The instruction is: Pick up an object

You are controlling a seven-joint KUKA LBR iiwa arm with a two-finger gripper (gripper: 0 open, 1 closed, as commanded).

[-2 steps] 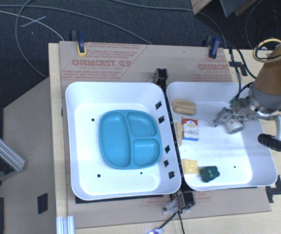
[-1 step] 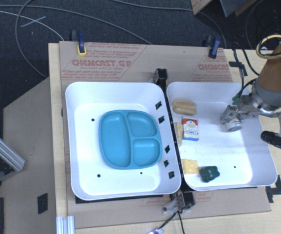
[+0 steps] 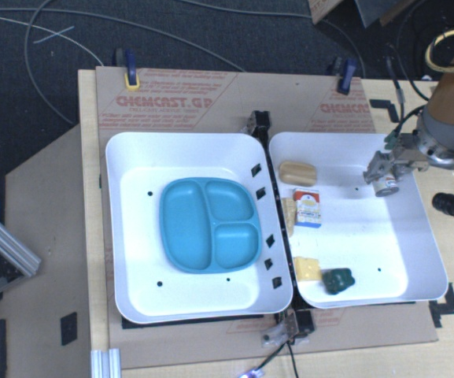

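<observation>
Camera view: gripper (image 3: 384,178) over right bin (image 3: 415,242) far-right, finger state unreadable. Candidates hug left wall: tan block (image 3: 297,172), small carton (image 3: 308,208), green lump (image 3: 337,280). Risk: wall clips finger, grasp slips.

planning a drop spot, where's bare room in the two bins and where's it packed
Free: right bin's floor between the small box and the gripper; left bin's margins around the blue plate. Crowded: right bin's left edge, with tan block, box, yellow piece, dark green object.
</observation>
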